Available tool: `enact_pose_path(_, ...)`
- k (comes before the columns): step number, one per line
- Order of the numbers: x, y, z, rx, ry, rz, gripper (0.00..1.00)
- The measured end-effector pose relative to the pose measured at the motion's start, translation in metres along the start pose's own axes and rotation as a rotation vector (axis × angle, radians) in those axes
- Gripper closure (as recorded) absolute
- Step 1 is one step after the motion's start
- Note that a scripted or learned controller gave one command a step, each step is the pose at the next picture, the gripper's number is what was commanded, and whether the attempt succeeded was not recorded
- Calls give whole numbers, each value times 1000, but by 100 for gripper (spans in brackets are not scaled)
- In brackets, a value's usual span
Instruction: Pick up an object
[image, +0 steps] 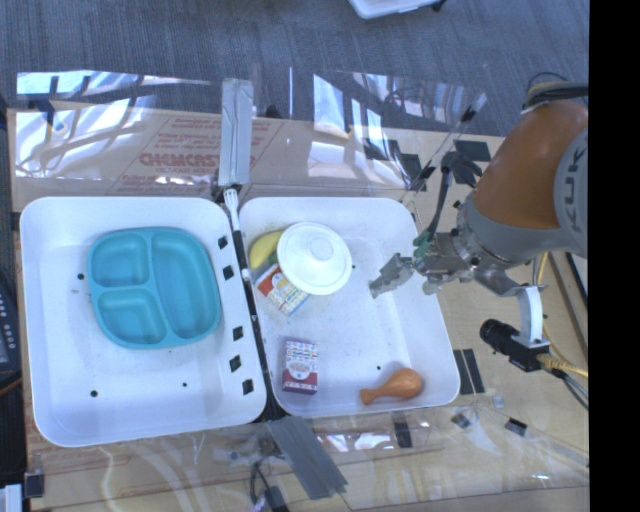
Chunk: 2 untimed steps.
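Left bin (60, 400): blue divided tray (153, 286). Right bin (440, 345): white lid (315, 258) over banana (262, 247), small carton (282, 291), red box (300, 365), brown drumstick (393, 386) near front edge. Jaws (392, 274) above right bin's right side; spread cannot tell, nothing visibly held.

Arm reaches in fr right, tool (392, 276) pointing left.

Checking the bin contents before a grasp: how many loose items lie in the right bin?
5, perhaps more hidden under the lid: banana and lid at the far left, carton just below them, small box near the front, drumstick front right.
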<state>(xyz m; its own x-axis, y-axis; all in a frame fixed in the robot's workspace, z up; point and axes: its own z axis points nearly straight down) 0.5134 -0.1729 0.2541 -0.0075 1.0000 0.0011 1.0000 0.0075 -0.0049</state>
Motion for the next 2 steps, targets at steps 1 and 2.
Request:
enact_pose_path(1, 42, 8, 154, 2, 1, -44, 0)
enact_pose_path(2, 47, 16, 105, -2, 0, 410, 0)
